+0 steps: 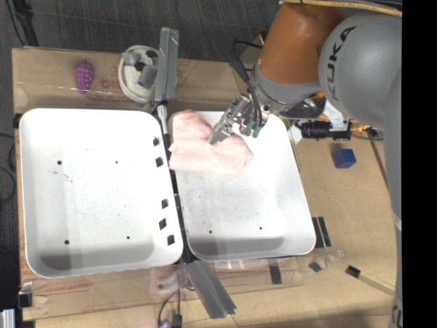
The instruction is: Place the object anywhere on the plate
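Note:
A pale pink plate lies in the far left corner of the right bin, close to the divider between the two bins. My gripper hangs over the plate's right half, reaching down and to the left from the grey and orange arm. Small green parts show at the gripper's right side. I cannot make out any object in the gripper, since the tips blend into the pink surface beneath them.
The left bin sits beside the right one. Behind the bins on the bench are a purple grape-like item, a white coil and a grey upright post. A blue block lies to the right of the bins.

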